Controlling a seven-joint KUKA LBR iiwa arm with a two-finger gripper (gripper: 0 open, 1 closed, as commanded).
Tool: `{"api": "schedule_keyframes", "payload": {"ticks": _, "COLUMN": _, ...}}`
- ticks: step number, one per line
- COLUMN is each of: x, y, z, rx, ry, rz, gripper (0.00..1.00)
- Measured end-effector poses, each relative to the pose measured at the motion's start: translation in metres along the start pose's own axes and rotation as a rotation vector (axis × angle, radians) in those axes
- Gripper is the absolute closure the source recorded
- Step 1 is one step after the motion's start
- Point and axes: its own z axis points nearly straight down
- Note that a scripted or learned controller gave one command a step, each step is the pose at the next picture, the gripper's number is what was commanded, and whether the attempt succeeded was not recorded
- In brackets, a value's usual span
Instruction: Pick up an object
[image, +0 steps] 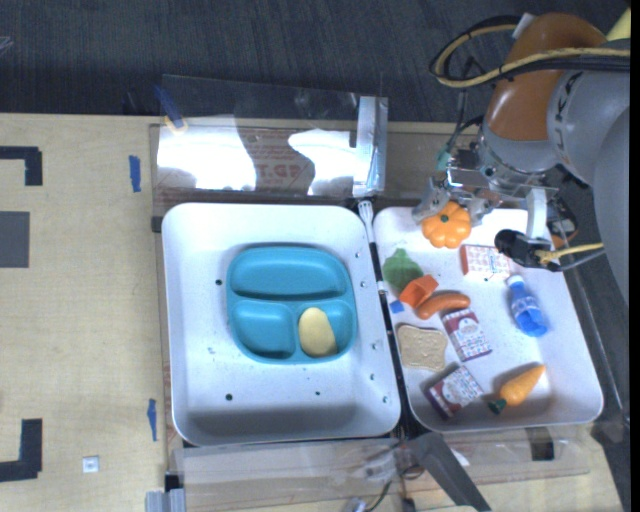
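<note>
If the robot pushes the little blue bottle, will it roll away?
Probably. The bottle lies on its side and looks round, so a sideways nudge would likely roll it. The bin floor looks smooth, so it may also slide. It seems small and light.

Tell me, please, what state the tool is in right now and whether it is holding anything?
Tool: right above the orange pumpkin at the far edge of the right bin; whether it is open, closed or gripping cannot be told.

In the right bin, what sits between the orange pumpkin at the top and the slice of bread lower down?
In the camera view, between the pumpkin and the bread slice lie a green leafy toy, then a small carrot piece and a sausage.
</note>
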Motion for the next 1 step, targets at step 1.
{"api": "schedule_keyframes", "payload": {"ticks": 1, "x": 0.0720, "y": -0.0087, "z": 0.0046, "rx": 0.011, "ry": 0.001, "rz": -0.113, "gripper": 1.00}}
